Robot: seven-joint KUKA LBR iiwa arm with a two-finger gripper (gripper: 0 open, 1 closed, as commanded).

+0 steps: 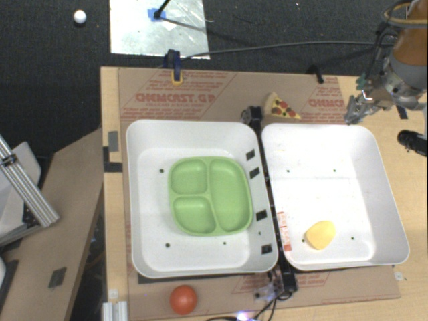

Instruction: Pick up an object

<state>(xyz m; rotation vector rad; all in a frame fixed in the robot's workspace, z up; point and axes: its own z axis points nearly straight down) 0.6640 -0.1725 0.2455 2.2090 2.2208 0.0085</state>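
Near the front of the right bin (384, 179), a rounded yellow object (320, 234) with a smooth, slightly lumpy outline lies on the white floor, well apart from the gripper (356, 110). That gripper hangs at the bin's far right corner, above the rim; whether it is spread or pressed together cannot be told. Left bin (144, 179): a green three-compartment tray (210, 195), lying flat. On the table (221, 89): a pizza-slice toy (281, 107) behind the bins and a red ball (183, 299) in front of the left one.
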